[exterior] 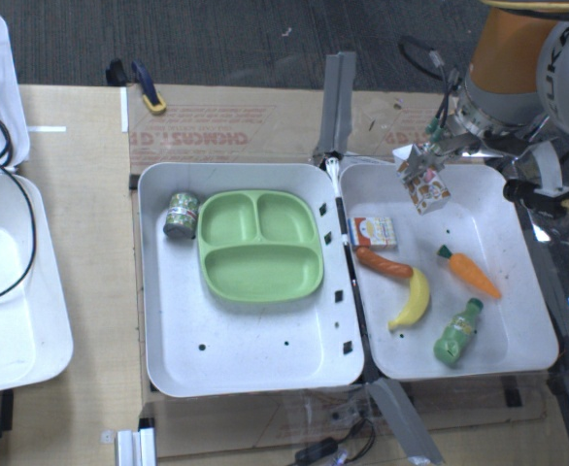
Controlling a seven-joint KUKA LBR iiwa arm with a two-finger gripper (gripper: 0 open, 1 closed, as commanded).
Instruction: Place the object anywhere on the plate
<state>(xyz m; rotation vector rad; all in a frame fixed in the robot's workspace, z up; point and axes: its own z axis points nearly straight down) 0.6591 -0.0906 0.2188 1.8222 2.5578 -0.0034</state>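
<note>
The jaws [422,168] hang over the back left part of the right bin [518,352], and a small crumpled packet [428,192] with a printed face dangles directly under them, lifted clear of the bin floor; the fingers are too small and cluttered to tell how wide they stand or whether they truly pinch the packet. Above them the grey arm [527,56] with its orange band enters from the upper right. The green plate [260,244], with three compartments, lies in the left bin [168,348], well apart from the packet, with the bins' shared wall between them. Just beside the plate's upper left corner stands a small can [181,215] with a green patterned label. On the floor of the right bin lie a small white and orange carton [374,231], a sausage [384,264] just below it, a banana [413,300] touching or nearly touching the sausage's lower end, a carrot [470,271] to the right, and a green bottle [457,333] lying tilted near the front. The bench [226,124] is tan cardboard with red printing, a blue and yellow clamp [147,87] sits at its back edge, and dark carpet runs behind it.
</note>
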